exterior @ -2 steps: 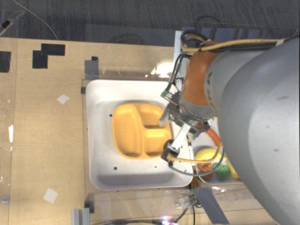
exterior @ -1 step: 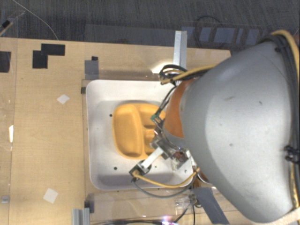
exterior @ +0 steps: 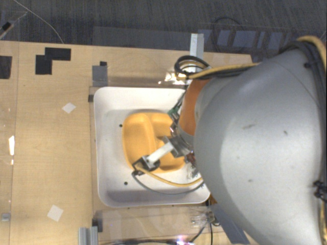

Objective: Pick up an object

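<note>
A large yellow-orange rounded object (exterior: 143,134) lies in the middle of the left white bin (exterior: 110,188). The grey arm with its orange band reaches in from the right and covers the object's right side. My gripper (exterior: 178,139) sits low over the right part of the yellow object, mostly hidden under the wrist. Whether it holds the object cannot be seen.
The arm's big grey body (exterior: 260,152) hides the right bin and the right edge of the left bin. Bare bin floor shows left of and below the yellow object. Black patches (exterior: 51,57) mark the wooden bench at the upper left.
</note>
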Robot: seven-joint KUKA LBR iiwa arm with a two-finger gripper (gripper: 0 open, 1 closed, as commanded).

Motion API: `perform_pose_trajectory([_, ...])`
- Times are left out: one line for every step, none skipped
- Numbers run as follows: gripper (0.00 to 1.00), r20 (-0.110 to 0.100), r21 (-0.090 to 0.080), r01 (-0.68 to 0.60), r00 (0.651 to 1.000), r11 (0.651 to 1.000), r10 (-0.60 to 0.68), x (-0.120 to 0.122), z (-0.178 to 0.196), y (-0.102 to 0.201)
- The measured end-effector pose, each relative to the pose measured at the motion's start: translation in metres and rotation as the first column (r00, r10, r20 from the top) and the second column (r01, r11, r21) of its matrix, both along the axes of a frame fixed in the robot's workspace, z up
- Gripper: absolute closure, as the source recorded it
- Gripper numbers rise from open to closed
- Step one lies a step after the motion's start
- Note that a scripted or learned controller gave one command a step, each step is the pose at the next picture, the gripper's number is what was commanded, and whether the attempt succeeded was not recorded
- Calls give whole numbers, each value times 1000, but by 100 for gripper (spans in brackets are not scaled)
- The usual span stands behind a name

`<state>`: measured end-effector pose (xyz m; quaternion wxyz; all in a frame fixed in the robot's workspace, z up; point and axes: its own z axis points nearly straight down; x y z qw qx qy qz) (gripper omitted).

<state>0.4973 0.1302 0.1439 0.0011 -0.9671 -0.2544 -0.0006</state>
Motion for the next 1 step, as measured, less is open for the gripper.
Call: perform_pose_trajectory([0,-4,0,158,987,987,-158,-3,-42,75])
